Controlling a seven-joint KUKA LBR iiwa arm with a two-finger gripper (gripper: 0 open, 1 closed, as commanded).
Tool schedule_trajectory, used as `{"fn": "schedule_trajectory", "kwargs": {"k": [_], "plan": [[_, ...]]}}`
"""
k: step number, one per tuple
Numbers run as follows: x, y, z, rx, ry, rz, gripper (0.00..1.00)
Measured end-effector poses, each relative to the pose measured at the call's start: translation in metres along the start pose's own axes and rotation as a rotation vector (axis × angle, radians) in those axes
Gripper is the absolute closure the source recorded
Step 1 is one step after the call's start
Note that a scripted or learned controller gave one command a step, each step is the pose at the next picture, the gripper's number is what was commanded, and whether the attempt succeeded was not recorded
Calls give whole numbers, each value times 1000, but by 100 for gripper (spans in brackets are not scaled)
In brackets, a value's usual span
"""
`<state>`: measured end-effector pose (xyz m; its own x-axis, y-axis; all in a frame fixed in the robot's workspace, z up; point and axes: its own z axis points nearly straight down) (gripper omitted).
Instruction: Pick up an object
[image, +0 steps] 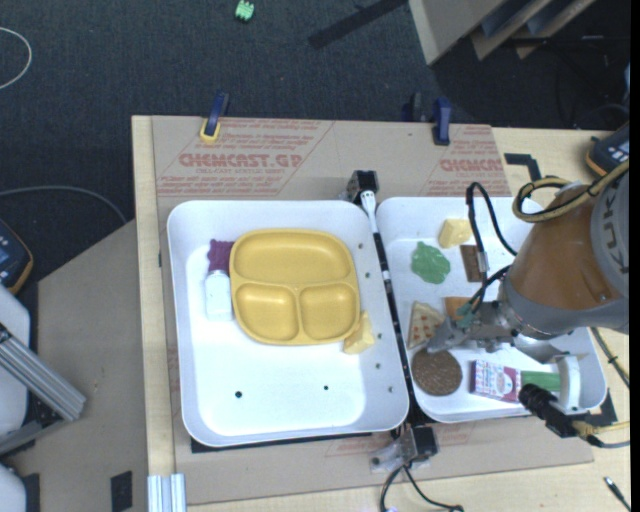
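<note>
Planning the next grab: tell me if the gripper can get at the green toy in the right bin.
Probably yes. The green toy lies uncovered, clear of its neighbours, and the gripper hovers nearby.

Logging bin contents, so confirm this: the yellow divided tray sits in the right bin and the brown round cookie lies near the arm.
Wrong on the bin. The camera view shows the yellow divided tray in the left bin, not the right. The brown round cookie does lie near the arm.

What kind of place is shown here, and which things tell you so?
Probably a robotics lab test bench: a robot arm reaches over two white bins, toy food such as a yellow divided plate lies inside, and clamps hold the board.
</note>
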<state>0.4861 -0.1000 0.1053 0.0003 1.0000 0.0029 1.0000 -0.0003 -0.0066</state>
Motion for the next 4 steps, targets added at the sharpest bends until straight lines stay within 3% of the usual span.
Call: {"fn": "schedule_trajectory", "kwargs": {"k": [1, 2, 4], "plan": [[1, 2, 19, -8, 0, 1, 0], [1, 3, 6, -15, -1, 2, 100], [-1, 11, -120, -14, -5, -2, 100]]}}
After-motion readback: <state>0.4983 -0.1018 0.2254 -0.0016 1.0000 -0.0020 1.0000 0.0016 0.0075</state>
